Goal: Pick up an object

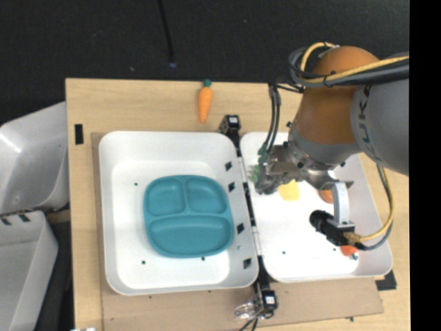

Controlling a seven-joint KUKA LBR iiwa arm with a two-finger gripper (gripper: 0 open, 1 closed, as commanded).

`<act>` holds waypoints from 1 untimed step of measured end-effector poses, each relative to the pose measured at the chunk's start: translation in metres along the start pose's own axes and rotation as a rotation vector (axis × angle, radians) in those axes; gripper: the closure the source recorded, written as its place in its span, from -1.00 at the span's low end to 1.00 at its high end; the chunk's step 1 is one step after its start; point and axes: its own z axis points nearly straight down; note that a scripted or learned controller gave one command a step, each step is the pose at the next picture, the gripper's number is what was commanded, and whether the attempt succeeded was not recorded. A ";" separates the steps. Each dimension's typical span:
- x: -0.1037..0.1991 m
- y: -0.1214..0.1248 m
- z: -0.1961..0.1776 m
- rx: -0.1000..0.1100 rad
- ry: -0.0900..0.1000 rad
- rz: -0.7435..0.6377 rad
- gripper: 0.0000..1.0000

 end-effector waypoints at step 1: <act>0.060 0.008 0.006 0.000 0.000 -0.001 1.00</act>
